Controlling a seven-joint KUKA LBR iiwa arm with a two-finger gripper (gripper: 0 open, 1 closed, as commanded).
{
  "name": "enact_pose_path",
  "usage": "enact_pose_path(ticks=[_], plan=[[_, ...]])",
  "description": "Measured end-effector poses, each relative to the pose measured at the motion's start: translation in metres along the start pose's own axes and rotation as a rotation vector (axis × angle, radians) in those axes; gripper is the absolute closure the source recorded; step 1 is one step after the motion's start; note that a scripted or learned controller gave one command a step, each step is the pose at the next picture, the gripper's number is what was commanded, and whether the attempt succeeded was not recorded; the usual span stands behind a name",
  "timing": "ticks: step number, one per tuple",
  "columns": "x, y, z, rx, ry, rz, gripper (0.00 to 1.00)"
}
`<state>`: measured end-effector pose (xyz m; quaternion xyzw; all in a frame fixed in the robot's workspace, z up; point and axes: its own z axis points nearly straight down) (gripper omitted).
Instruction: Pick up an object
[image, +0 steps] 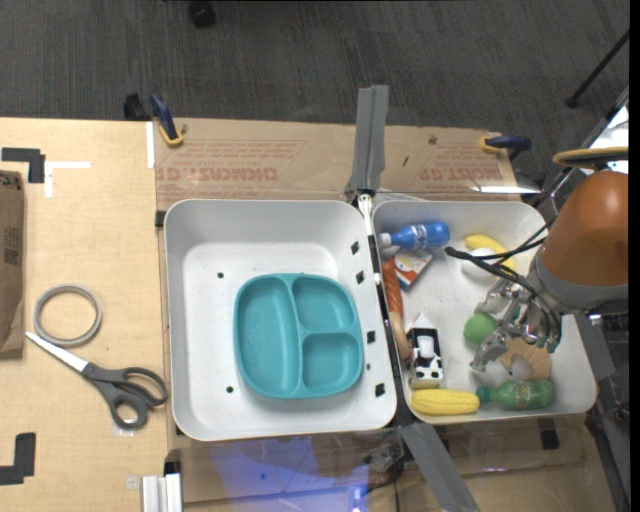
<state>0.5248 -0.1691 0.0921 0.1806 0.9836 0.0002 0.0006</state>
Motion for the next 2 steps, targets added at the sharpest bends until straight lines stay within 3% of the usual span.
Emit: enact_pose_path(ticks=[1, 2], plan=[[-0.001, 0.0007, -0.0095, 0.0, -0.003, -0.002, 1.0], [-0.0009, 0.0008, -0.0095, 0.0, -0.003, -0.002, 0.0]])
